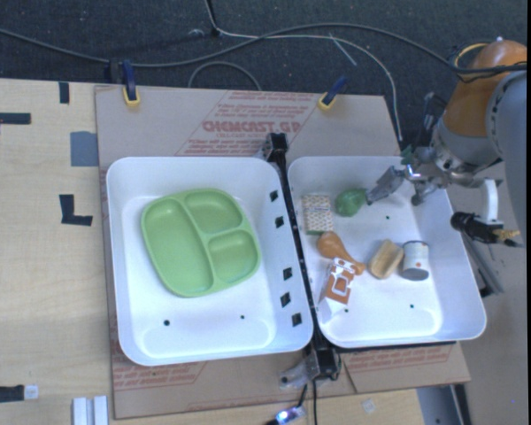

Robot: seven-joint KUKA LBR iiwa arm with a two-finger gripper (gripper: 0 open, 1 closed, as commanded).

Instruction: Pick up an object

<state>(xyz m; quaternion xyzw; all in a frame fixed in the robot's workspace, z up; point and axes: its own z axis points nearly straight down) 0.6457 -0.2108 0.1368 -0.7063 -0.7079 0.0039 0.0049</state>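
Objects for picking all lie in the right bin [442,321]: a green ball-like lump [350,203] near its upper middle, a patterned little block [317,212] against the divider, an orange carrot-shaped piece [334,245], an orange and white carton [339,285], a tan bread-like piece [385,259] and a small grey can [415,259] on its side. The gripper [391,182] hangs at the bin's upper right, tipped toward the green lump, nothing between the jaws as far as I can see; whether they stand wide or narrow I cannot tell. The lump looks the likeliest target, being nearest and standing apart from its neighbours. Bare floor in the lower right of that bin leaves room to move. The left bin [159,326] carries a green divided plate [199,242], well apart from the arm.
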